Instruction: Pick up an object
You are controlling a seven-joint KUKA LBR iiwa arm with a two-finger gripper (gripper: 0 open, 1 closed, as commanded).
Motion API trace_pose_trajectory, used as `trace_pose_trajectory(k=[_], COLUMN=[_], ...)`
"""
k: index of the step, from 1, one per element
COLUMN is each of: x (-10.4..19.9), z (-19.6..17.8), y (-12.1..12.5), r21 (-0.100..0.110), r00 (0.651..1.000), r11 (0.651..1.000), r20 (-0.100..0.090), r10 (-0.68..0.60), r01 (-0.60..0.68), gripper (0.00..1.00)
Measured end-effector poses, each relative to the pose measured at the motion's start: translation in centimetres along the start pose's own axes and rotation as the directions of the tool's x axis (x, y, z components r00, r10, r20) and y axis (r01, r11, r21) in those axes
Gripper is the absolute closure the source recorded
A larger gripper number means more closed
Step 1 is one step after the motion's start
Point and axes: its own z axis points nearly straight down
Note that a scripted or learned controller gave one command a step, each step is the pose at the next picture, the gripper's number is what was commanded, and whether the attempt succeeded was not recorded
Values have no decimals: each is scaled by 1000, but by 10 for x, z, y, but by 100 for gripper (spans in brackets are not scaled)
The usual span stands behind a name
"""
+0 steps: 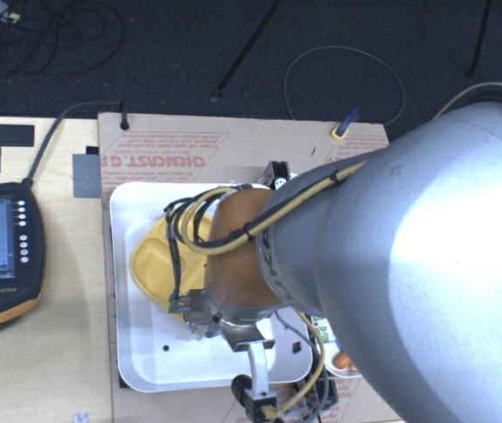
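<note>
The grey arm enters from the right and crosses the bench, its broad, smooth metallic casing covering the right bin. Its orange band stands over the middle of the left white bin, with the wrist pointing down and yellow and black cables looped around it. The gripper sits low in the bin, near its centre; whether it is open or closed cannot be told, as the wrist hides it. The yellow object, matt, rounded and soft-looking with a shallow hollow, lies by the bin's left edge, partly under the wrist. The bin is smooth white plastic with rounded corners, resting on a printed cardboard sheet.
</note>
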Motion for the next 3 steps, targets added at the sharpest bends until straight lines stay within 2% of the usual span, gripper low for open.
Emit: trace_pose_trajectory(k=[1,2,3], x=[58,55,22], z=[2,1,29], y=[2,2,35], r21=[-10,-7,9], r00=[1000,1000,1000], r11=[1000,1000,1000], r20=[-3,-2,-3], r10=[-2,2,4], r01=[2,-2,-4], gripper=[100,0,0])
